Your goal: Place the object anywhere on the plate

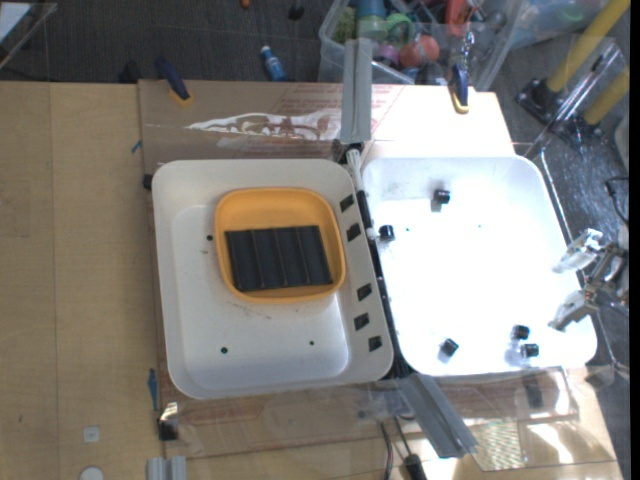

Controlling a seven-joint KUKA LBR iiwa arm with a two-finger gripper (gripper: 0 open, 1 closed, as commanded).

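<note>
The white left bin (190, 358), near the lower edge, bears an orange plate (232, 213), and a dark ribbed block (278, 257) lies flat across the plate's middle. No brand, label or writing can be read on any of them. Beside it, the right bin (470, 258) carries a few small dark bits. The claw (584, 286) sits at that bin's right rim, pale and blurred; its fingers look spread, with nothing between them.

A robotics lab: bench-mounted white bins (190, 368), toy-filled crate (430, 18) behind.
</note>
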